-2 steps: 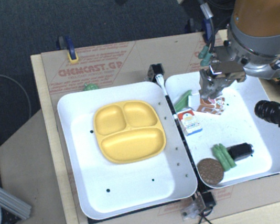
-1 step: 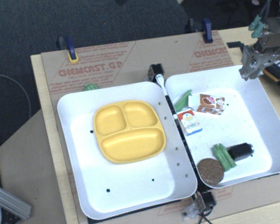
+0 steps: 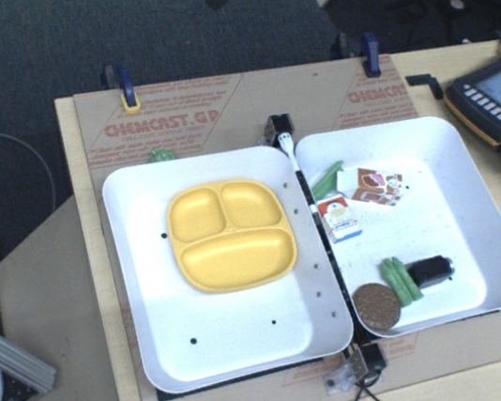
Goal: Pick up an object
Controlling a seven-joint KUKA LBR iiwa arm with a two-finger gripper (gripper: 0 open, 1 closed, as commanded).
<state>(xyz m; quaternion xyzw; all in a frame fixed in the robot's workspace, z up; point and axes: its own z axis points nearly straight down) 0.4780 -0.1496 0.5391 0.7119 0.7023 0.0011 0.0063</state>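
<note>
Lying flat on the table [image 3: 498, 315], a brown printed cardboard sheet [image 3: 217, 115], pinned at its far edge by two blue clamps [image 3: 126, 84]. Sitting at far right, partly cut off, a black and orange handheld screen [image 3: 498, 101]. Trailing across the dark carpet [image 3: 154, 20] at left, a thin white cable [image 3: 3, 141].

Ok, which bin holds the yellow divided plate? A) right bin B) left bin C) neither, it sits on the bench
B: the yellow plate lies flat inside the left bin, while the right bin holds the small items.
</note>
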